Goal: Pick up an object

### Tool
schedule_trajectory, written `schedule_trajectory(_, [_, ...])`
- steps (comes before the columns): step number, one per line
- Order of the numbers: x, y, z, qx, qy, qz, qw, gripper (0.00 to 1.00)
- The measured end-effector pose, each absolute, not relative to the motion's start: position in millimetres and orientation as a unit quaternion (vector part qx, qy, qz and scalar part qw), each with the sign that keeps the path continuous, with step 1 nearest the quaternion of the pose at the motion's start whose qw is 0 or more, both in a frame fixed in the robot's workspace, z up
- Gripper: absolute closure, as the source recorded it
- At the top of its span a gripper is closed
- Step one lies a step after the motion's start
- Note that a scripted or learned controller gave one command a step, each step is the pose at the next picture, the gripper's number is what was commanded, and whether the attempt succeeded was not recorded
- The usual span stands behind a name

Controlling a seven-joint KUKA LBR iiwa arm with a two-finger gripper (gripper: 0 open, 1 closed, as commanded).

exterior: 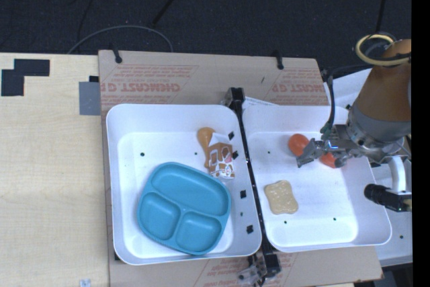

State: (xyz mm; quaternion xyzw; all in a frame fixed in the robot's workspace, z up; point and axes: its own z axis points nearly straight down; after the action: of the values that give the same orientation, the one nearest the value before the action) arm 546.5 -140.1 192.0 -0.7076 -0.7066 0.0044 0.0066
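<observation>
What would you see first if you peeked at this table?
The big blue tray with three sections, lying in the left bin. Next, in the right bin, the robot's gripper poised by a bright orange-red ball, with a tan bread-like piece nearer the front.

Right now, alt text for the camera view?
The arm's gripper hangs low in the right bin beside an orange-red object, with a tan bread slice nearer the camera. The left bin holds a blue divided plate, a small patterned packet and an orange-brown piece.
</observation>
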Motion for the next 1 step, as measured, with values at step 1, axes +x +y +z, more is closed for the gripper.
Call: schedule_trajectory(1, [549.5, -140.3, 198.4, -0.707, -0.707, 0.0008, 0.002, 0.0])
